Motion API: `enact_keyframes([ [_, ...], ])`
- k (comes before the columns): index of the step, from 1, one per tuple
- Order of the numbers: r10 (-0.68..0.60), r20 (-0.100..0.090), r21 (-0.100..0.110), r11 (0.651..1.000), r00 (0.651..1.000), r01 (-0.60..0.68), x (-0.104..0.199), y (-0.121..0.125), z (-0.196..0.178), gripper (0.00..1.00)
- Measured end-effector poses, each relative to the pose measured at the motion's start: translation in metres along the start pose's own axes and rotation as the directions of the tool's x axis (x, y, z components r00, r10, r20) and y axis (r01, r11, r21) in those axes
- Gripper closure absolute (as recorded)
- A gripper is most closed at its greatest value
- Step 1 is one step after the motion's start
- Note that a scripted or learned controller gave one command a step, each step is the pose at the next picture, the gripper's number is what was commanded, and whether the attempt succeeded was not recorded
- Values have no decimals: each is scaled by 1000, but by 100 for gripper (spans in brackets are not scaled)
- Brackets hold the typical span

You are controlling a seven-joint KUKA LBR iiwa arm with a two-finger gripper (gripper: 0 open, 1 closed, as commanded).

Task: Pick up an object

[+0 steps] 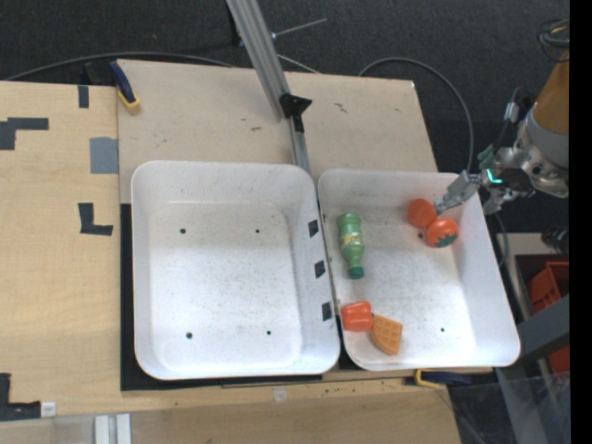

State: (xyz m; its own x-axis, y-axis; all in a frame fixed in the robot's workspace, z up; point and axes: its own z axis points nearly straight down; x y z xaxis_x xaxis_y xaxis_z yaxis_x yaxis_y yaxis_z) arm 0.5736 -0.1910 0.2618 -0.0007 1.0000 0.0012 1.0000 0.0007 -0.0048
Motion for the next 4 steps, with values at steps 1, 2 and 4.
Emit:
enact_keyframes([
  [1,-1,1,-4,1000,1000,1,0,1,-2,0],
  [2,0,1,2,1000,1000,0,-4,4,60,0],
  [4,-1,3,-5,1000,1000,1,-1,-2,175,0],
])
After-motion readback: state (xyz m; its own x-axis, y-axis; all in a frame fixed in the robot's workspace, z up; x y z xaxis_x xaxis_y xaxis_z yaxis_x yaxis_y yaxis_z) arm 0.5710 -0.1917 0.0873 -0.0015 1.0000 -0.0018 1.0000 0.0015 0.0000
